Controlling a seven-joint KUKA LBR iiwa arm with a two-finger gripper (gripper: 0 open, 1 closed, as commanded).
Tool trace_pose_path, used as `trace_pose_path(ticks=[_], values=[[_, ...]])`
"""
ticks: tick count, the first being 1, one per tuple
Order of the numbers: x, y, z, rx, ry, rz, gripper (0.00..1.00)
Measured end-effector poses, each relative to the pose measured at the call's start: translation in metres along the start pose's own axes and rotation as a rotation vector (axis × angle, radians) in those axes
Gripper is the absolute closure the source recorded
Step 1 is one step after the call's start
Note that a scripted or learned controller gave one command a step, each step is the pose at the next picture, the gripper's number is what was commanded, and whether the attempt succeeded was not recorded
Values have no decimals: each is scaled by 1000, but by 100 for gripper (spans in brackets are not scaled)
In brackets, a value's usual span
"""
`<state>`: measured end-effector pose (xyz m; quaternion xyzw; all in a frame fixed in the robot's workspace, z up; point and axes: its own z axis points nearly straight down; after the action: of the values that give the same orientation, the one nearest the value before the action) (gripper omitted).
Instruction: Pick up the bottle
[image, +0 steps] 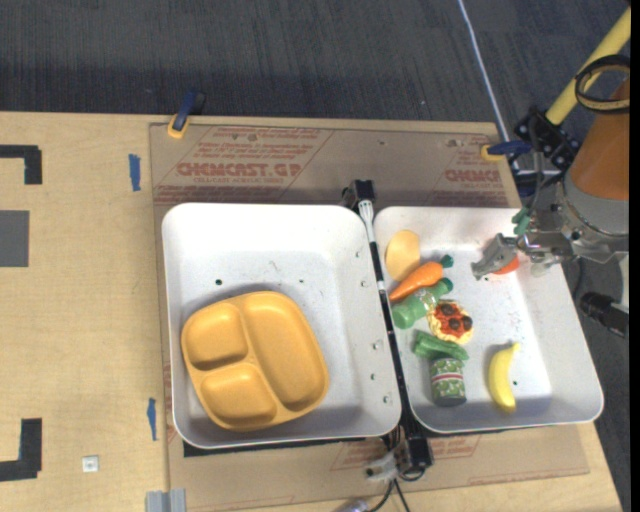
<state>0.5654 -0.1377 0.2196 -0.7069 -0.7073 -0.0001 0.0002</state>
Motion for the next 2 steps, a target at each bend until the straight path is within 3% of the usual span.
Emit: trace_pose_path(ticks=[1, 2], values=[[42, -42, 128, -2, 0, 24, 0], [42, -42, 119, -3, 0, 26, 100]])
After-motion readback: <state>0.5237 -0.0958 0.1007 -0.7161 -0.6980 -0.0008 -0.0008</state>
